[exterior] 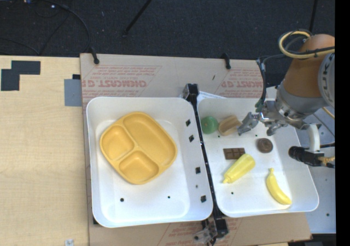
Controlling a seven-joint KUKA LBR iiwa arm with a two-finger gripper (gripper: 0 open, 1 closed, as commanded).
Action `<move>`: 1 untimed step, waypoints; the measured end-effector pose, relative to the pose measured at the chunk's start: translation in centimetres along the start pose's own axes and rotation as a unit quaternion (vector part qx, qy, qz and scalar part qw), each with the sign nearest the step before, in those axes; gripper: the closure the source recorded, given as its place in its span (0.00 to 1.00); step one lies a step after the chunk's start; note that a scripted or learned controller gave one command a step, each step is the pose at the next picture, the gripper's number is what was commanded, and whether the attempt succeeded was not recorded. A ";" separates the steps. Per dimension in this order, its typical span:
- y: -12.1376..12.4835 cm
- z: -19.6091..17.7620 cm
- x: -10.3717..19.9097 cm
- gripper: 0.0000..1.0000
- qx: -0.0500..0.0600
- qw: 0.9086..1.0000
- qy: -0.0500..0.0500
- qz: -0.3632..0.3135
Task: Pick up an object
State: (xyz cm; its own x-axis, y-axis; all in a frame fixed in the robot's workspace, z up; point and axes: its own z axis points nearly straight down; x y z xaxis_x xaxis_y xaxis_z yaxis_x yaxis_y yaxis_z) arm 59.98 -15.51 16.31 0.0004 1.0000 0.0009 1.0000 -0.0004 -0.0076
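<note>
Grey metal two-finger gripper (252, 121) hangs spread and holding nothing just beside the tan bread-shaped toy (229, 125) in the right white bin (306, 198), seemingly lining up for a grasp.

The arm (311, 70) runs out past the frame at three o'clock, so its base is cut off. Whether the gripper (256, 120) has anything between its fingers is too small to tell. The small brown round thing (264, 145) is too blurred to name.
</note>
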 end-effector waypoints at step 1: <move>-0.6 4.7 -0.5 0.00 0.000 1.000 0.000 0.000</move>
State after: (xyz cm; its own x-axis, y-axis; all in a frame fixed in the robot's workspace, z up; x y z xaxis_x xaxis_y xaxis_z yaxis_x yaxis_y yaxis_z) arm 59.36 -16.02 11.65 0.0004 1.0000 0.0012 1.0000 -0.0004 -0.0075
